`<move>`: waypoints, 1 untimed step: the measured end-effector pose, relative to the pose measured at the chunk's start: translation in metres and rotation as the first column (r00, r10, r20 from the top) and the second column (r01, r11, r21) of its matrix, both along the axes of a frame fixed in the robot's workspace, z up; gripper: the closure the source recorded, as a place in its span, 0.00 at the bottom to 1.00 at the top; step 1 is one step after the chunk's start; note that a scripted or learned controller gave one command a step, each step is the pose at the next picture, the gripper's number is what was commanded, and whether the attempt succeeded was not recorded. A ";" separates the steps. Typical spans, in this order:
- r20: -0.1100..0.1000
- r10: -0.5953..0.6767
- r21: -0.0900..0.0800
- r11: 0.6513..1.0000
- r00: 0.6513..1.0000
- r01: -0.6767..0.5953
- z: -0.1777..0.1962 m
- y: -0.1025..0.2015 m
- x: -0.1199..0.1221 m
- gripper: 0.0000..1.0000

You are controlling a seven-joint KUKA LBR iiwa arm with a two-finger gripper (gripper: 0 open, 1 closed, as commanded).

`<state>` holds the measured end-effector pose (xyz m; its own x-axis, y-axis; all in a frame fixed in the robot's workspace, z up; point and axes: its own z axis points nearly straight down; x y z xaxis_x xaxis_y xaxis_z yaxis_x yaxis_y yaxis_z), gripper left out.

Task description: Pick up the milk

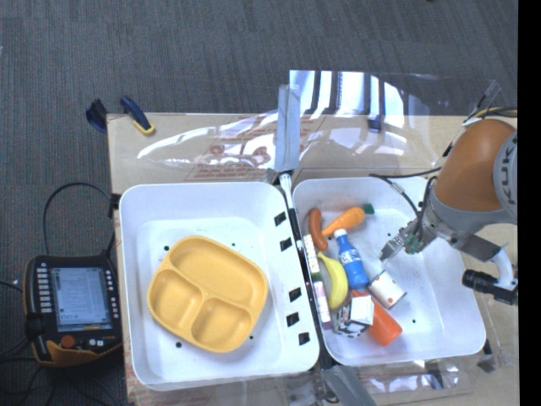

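- Apparently the milk (358, 311) is the small white carton with dark patches, low in the right bin (439, 328) near its front left corner. The print is too small to be sure it is not the white-and-red box (387, 291) just beside it.
- It is crowded. A banana (335, 282) touches it on the left, the white-and-red box sits against its upper right, and an orange cup (385, 329) lies right by it on the lower right.
- Further up the bin lie a blue bottle (349, 260), a carrot (347, 219) and a sausage (315, 227), all packed along the left wall.
- The gripper (396, 247) hangs over the middle of the right bin, above and to the right of the milk, near the bottle's cap end. It holds nothing that can be seen, and whether it is spread or clenched cannot be told at this size.
- The step in hand is the approach. To do it well, the arm should travel toward the front left corner and centre over the carton, not the box.
- It should turn the wrist so that the grip closes across the carton's free sides, avoiding the banana and cup.
- It should come down straight, since a slanted descent would likely push the neighbours into the milk.
- The left bin (135, 227) holds a yellow tray (208, 293), well apart and no concern here.
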<state>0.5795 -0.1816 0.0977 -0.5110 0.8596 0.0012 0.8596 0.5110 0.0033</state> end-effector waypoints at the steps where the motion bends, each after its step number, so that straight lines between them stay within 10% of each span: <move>1: 0.000 0.000 0.000 1.000 1.000 0.000 0.000 0.000 0.000 0.00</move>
<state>0.5795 -0.1816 0.0976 -0.5109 0.8597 0.0012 0.8597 0.5109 0.0033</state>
